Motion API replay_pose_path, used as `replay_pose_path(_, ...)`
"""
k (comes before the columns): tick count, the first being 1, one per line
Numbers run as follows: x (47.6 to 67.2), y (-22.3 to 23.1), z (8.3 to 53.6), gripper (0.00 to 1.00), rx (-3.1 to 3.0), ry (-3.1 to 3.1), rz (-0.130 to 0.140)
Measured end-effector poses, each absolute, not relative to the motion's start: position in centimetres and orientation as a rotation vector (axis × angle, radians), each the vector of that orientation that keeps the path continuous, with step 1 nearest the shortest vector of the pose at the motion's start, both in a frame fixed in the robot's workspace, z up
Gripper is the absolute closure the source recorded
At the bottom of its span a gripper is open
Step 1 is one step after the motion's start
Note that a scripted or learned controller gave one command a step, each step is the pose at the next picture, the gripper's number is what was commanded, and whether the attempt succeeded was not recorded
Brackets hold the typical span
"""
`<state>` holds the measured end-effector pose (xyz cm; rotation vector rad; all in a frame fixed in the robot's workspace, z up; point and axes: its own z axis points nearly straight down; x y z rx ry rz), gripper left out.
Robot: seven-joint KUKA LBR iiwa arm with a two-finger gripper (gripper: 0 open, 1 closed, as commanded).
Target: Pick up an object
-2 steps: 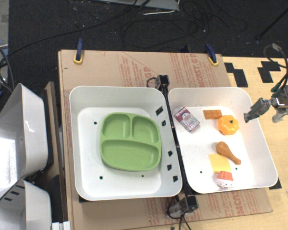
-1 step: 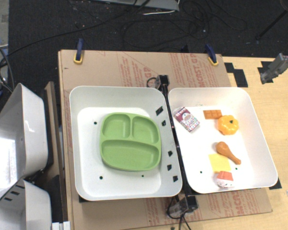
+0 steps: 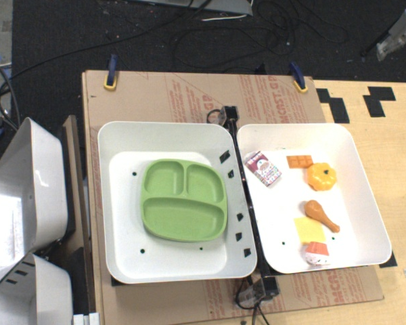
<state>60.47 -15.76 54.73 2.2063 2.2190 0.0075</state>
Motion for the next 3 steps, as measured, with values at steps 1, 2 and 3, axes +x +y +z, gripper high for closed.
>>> replay_pose_path(1, 62.1, -12.3, 43.3, 0.0, 2.222, 2.235, -0.01)
replay_pose_path(2, 56.7, -18.4, 53.4, 0.0, 2.221, 2.204, 0.005)
replay_pose_path(3, 56.9, -14.7, 37.0, 0.0, 2.228, 2.237, -0.014)
